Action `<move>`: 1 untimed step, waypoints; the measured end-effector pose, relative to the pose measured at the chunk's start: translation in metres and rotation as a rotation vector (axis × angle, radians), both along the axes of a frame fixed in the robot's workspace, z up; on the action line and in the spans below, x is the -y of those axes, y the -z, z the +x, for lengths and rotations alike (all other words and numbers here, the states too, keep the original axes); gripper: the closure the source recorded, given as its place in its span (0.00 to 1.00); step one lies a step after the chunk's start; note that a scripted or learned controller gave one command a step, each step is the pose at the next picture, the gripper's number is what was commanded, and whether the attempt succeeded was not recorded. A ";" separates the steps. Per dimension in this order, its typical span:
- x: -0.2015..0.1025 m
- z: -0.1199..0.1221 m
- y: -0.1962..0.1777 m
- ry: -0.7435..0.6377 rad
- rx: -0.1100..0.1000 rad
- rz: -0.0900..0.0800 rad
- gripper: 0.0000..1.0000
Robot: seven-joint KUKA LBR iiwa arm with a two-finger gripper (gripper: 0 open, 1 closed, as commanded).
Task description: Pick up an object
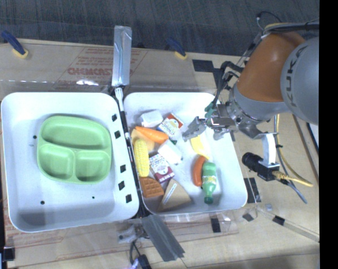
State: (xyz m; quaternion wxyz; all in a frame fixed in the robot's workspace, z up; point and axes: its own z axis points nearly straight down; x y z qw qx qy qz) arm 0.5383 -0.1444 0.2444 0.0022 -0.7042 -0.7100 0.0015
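Just right of pincer (194,126), yellow block (198,145)

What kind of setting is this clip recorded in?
Probably a lab bench for robot grasping trials: two white bins clamped side by side, toy food like a corn cob, and a grey-orange arm reaching in.

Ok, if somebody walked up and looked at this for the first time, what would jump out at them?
Probably the grey arm with its orange band reaching in from the right, its gripper over the right bin. That bin holds a heap of toy food: a corn cob, a carrot, a green bottle. In the left bin lies one pale green divided tray.
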 end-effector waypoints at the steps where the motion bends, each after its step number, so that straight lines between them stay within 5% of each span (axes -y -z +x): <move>1: 0.067 -0.019 0.052 0.002 -0.001 -0.001 0.00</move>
